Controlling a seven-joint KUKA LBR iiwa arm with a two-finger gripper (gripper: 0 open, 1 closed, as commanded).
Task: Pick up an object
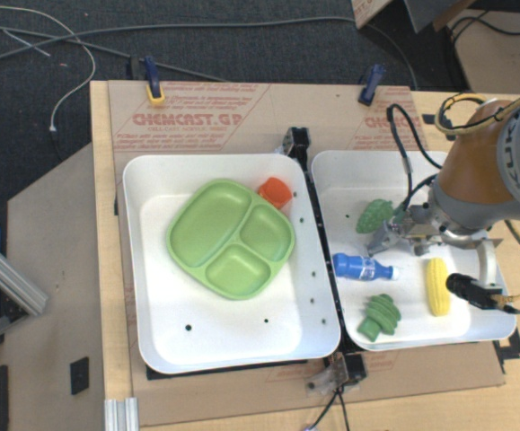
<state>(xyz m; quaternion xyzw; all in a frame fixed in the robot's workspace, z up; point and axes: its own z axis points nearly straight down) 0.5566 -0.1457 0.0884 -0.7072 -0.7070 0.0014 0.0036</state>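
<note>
Gripper (pixel 394 237) just above blue bottle (pixel 362 267).

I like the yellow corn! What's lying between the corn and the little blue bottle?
Nothing: in the camera view, bare white bin floor separates the yellow corn from the blue bottle.

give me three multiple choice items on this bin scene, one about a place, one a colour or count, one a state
1. Where does the blue bottle lie?
A. right bin
B. left bin
C. on the cardboard

2. What colour is the divided plate?
A. red
B. green
C. yellow

3. How does the bottle rest?
A. upright
B. on its side
C. lifted by the pincer

Answers:
1 A, it lies on the right bin floor beside the corn.
2 B, the plate in the left bin is light green.
3 B, it lies flat, cap toward the corn, below the pincer.
</note>
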